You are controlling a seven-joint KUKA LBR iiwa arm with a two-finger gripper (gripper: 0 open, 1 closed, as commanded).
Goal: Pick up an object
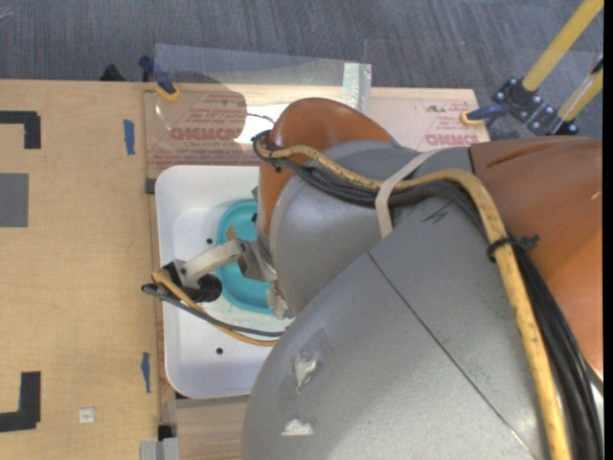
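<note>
– Camera view has a teal object lying in the white bin, on the right of the part I can see, half hidden under the wrist. Is that the target?
– Most likely; it is the one loose thing I can make out there. The gripper sits low in the bin, right against it, but the grey arm covers so much that I cannot tell whether the gripper is open or closed, or whether it has the object.
– Which step, then?
– The grasp attempt, I judge: down at the object, no lift yet.
– And next?
– A firm hold on the teal rim, then a straight rise clear of the bin walls. That smooth curve may slip.
</note>
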